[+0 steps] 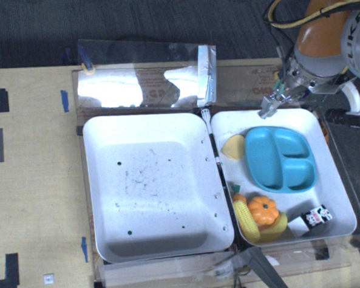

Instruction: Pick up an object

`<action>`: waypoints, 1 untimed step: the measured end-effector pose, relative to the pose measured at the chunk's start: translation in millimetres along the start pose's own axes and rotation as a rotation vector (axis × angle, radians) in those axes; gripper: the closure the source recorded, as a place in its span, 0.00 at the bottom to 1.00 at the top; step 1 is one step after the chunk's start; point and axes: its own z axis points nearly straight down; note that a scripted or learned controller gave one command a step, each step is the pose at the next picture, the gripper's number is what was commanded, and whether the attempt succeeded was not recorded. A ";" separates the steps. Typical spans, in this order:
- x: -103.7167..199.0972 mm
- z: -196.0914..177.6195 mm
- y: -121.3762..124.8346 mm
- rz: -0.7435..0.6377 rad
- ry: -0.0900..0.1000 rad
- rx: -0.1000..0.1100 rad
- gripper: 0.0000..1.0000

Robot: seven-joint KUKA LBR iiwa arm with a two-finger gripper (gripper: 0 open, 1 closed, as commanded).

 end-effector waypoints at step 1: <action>-54.5 10.0 -24.4 0.068 -0.004 -0.001 1.00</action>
